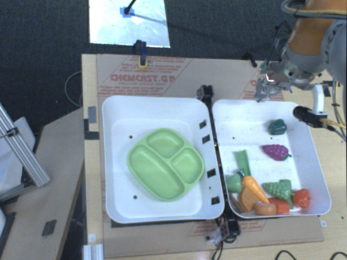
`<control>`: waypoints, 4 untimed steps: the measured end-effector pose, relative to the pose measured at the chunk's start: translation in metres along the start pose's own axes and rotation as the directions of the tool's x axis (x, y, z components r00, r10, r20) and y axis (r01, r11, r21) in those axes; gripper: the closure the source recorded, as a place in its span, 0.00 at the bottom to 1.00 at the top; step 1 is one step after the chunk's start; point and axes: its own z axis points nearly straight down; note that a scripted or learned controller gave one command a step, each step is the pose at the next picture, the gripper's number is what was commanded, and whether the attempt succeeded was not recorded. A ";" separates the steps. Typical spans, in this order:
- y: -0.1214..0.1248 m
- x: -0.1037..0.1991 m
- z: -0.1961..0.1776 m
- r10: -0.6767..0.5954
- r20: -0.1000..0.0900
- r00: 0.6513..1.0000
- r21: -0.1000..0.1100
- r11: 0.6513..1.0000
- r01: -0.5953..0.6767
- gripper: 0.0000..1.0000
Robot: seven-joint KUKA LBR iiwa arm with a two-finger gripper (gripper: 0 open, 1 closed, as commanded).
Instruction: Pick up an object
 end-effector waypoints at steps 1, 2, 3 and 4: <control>-0.024 0.041 -0.008 0.001 0.000 1.000 0.002 1.000 -0.001 1.00; -0.056 0.083 -0.017 -0.001 -0.002 1.000 0.004 1.000 0.001 1.00; -0.085 0.123 0.000 -0.001 -0.001 1.000 0.006 1.000 0.001 1.00; -0.119 0.164 0.011 -0.001 -0.002 1.000 0.006 1.000 0.001 1.00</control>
